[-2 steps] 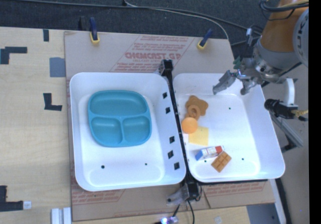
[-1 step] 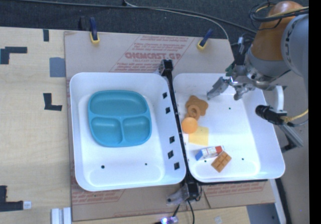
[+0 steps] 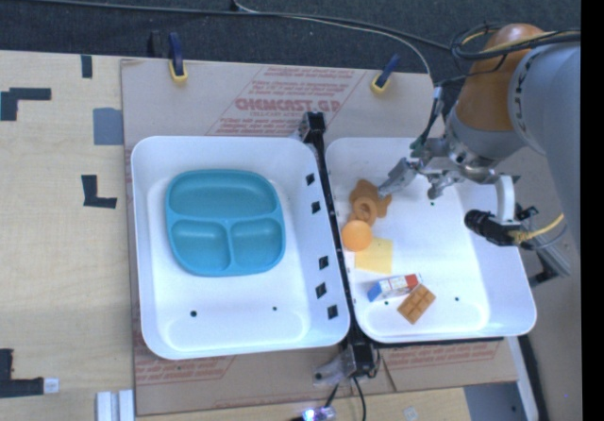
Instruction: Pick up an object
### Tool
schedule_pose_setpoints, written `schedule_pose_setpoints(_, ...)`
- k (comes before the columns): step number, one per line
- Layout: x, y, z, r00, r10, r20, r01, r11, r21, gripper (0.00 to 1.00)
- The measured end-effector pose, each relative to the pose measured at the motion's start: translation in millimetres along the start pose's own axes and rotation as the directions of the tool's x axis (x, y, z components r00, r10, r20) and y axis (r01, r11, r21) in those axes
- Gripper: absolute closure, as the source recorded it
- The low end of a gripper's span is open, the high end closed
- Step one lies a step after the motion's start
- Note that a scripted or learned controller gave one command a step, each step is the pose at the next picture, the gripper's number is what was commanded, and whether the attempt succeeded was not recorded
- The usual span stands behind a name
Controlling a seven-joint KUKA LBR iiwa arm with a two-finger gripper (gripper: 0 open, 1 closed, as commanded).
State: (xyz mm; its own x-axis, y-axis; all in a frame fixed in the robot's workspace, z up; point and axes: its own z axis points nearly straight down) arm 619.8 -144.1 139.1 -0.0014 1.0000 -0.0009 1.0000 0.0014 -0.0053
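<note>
We start at the near edge of the right bin (image 3: 491, 311), where a brown waffle-like biscuit (image 3: 416, 304) lies, well below the claw (image 3: 417, 179) and nearer to us. Just beside it, touching or nearly so, lies a small tube (image 3: 393, 286) with a blue end, a white body and a red end. Farther in, a yellow square slice (image 3: 375, 256) that looks like toy cheese rests flat, and an orange ball (image 3: 356, 235) sits at its upper left corner, close to the bin's left wall. Beyond that, just left of the claw and slightly below it, lies a tan ring-shaped piece (image 3: 367, 201) like a toy doughnut.

The claw hangs over the far part of the right bin. Its two fingers are spread apart, one reaching left toward the ring-shaped piece and one pointing down, with nothing between them. We cannot tell whether the left fingertip touches the piece.

Well to the claw's left, the left bin (image 3: 156, 315) holds a blue three-compartment plate (image 3: 226, 221). Both bins stand on a cardboard sheet (image 3: 283, 103) on the tabletop (image 3: 57, 249), with two clamps (image 3: 176, 60) at the sheet's far edge.
</note>
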Motion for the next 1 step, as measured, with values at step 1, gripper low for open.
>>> schedule_pose_setpoints(1,0.9,0.5,52.1,1.0,0.001,-0.001,-0.001,1.0,-0.005,0.0)
